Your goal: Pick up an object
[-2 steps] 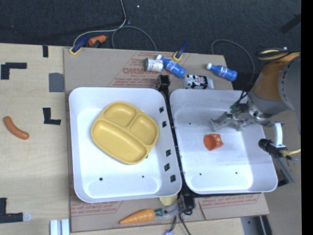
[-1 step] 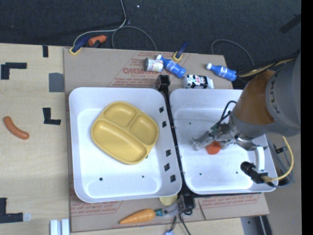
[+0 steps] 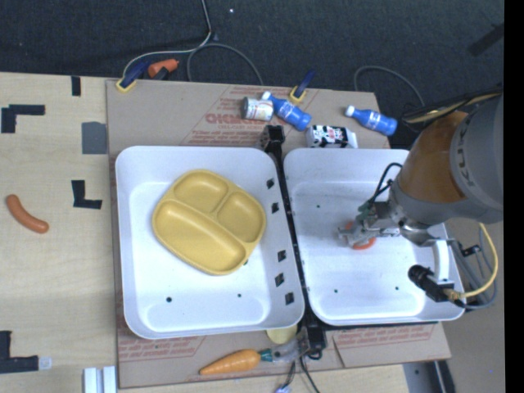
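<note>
The red-orange object [image 3: 363, 243] lay in the right bin [image 3: 352, 293], towards its middle and right side, directly under the gripper [image 3: 358, 232]. Only a small curved sliver of it showed, bright red-orange against the white floor; its full shape was hidden by the gripper above it. The gripper was low over the bin floor and touching or nearly touching the object, but whether it was clenched, released or grasping could not be told. The arm [image 3: 450, 170], grey with an orange band, reached in from the right.

There were two white bins side by side. The left bin [image 3: 143, 301] held one yellow divided plate [image 3: 209, 219] with three compartments. Beyond the bins' far edge lay two blue bottles [image 3: 292, 113] [image 3: 372, 120], one small white-labelled container [image 3: 258, 108] and one black-and-white carton [image 3: 332, 137]. One orange carrot [image 3: 232, 362] lay by the near edge, and one sausage [image 3: 27, 214] lay well apart on the bench at far left.
</note>
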`<action>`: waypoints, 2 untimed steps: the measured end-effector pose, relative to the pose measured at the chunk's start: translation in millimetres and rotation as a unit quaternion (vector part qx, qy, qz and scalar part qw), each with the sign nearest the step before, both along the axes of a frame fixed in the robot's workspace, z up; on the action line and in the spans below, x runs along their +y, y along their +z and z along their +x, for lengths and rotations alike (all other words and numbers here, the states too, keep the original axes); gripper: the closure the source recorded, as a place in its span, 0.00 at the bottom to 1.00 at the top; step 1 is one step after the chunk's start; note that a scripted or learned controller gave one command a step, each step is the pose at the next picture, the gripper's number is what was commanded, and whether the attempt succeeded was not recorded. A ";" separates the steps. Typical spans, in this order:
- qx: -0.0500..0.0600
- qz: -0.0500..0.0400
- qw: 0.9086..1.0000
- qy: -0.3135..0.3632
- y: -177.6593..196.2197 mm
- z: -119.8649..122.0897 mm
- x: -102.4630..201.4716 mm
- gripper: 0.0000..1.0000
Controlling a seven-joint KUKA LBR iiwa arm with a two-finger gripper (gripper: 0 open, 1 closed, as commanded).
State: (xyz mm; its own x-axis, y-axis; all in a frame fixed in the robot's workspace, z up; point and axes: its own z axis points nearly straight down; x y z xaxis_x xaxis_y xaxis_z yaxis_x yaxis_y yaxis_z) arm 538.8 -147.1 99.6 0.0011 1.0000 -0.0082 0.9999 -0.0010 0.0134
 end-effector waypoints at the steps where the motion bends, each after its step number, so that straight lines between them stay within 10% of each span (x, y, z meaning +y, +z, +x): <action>1: 0.002 0.001 1.000 0.000 -2.3 -1.1 1.3 0.00; 2: 0.001 0.001 1.000 0.001 -12.4 -53.1 18.4 0.00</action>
